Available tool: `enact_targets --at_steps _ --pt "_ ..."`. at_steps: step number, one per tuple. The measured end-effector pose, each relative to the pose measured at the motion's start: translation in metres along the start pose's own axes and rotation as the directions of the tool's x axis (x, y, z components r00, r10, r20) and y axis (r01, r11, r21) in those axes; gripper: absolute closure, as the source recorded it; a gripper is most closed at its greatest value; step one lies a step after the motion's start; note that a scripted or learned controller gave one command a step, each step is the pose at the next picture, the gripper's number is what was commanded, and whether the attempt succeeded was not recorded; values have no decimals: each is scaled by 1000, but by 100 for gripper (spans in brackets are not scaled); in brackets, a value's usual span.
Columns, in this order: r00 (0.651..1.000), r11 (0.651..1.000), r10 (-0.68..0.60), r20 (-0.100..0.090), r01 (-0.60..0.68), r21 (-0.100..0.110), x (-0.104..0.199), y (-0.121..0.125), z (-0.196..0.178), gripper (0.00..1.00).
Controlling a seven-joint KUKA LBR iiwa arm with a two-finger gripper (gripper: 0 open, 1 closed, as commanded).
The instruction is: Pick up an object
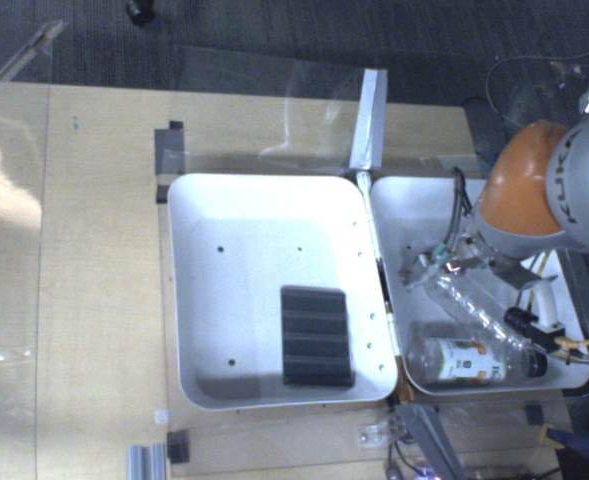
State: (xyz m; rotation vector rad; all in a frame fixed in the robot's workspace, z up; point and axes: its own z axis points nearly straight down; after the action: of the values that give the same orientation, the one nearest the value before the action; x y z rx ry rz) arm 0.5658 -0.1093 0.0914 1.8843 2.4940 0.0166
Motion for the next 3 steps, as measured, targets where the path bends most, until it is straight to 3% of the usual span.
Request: enact_targets --at_steps 1,2,3 --pt "999 999 51 -3 -51 5 9 49 3 0" --pt "972 972 233 -3 -233 16 18 17 -5 0" --pt "979 979 204 -1 -204 8 7 60 4 0"
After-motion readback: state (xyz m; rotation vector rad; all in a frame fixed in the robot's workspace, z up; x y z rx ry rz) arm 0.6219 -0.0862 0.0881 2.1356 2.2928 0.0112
